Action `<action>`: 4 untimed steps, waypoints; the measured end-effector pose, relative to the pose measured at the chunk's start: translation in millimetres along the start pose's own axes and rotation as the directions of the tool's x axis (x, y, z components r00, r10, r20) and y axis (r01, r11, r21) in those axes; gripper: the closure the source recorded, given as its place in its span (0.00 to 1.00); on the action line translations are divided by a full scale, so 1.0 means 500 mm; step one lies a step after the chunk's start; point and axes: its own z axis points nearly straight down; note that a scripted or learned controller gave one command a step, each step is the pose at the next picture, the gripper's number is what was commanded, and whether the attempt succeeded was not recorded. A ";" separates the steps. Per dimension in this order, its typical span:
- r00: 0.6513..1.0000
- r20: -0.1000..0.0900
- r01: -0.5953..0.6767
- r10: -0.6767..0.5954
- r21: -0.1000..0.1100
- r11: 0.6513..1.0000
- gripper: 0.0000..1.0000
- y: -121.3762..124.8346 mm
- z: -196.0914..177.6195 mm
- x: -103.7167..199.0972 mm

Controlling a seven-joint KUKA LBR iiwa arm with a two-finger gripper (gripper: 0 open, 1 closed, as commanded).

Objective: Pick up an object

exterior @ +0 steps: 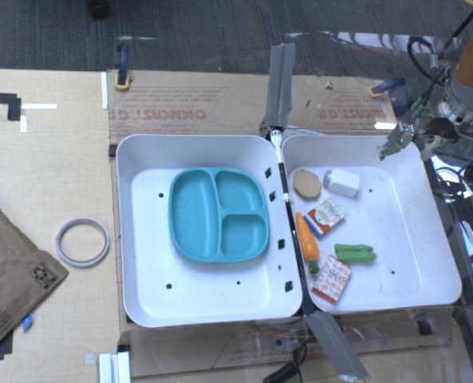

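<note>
Worktop (pixel 53 174) seen from above at a slant, bearing two shallow white bins side by side. Left bin (pixel 140 238) holds a teal divided plate (pixel 218 214). Right bin (pixel 415 238) holds the candidate objects: a tan round cookie (pixel 306 183), a white block (pixel 341 183), a small snack packet (pixel 326 215), an orange carrot (pixel 306 240) lying along the bin's left wall, a green pod (pixel 355 252) and a red-and-white packet (pixel 331 280) near the front rim. The hand (pixel 401 138) hangs above the right bin's far right corner, well apart from every object; whether it is released or clenched cannot be told at this size, and nothing shows between its tips.

Progress, as judged: no object is lifted; approach, descent, grasp and lift all remain. The green pod and white block lie with open floor around them, whereas the carrot hugs the wall and offers little room. A tape ring (pixel 82 240) lies outside the bins.
</note>
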 end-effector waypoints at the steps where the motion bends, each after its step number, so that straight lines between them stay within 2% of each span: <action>1: 0.994 0.000 0.109 -0.109 -0.001 0.994 0.00 -0.008 0.218 0.077; 2: 0.937 0.006 0.348 -0.348 -0.010 0.937 0.00 -0.026 0.251 0.141; 3: 0.935 0.007 0.354 -0.354 -0.012 0.935 0.00 0.063 0.251 0.151; 4: 0.941 0.005 0.339 -0.339 -0.010 0.941 0.00 -0.021 0.251 0.177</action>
